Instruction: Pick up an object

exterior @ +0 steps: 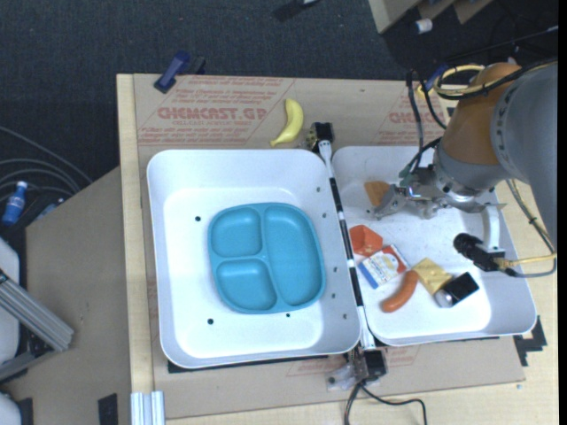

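Down low in the right bin [509, 312] at its far side, gripper [396, 199] right by a tan-orange piece [378, 190], jaws' spread impossible to tell from here, risking a nudge toward the bin wall and a close on nothing.

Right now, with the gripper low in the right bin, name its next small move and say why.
Probably a short drop onto the small brown piece: the gripper sits just beside it in the right white bin, nearer than the orange sausage.
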Available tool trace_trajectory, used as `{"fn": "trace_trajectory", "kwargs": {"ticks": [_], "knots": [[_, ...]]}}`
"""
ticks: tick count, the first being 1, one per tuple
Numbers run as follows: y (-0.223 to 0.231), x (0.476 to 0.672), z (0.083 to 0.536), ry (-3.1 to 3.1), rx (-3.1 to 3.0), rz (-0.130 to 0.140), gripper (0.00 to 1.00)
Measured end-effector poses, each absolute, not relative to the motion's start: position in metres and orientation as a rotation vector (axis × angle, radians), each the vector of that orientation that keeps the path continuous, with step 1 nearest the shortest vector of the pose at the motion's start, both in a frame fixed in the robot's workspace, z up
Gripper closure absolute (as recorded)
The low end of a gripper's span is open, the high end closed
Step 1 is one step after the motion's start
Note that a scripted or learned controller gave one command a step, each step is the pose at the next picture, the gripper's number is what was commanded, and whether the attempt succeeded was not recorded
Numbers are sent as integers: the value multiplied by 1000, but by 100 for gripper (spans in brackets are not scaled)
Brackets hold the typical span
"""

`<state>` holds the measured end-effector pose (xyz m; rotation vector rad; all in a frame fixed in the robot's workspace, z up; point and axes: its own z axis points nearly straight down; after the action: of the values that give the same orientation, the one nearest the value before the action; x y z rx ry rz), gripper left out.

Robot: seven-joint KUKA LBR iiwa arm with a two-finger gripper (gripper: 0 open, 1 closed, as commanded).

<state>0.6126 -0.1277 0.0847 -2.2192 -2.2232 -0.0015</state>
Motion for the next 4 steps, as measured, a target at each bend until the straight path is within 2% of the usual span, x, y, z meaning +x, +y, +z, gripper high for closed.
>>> {"fn": "trace_trajectory", "kwargs": {"ticks": [1, 2, 3, 4], "knots": [[-93, 608, 85, -2221, -2218, 1, 0], [-93, 608, 95, -2222, -2218, 2, 100], [-93, 608, 95, -2222, -2217, 2, 0], [-93, 608, 105, -2224, -2218, 1, 100]]}}
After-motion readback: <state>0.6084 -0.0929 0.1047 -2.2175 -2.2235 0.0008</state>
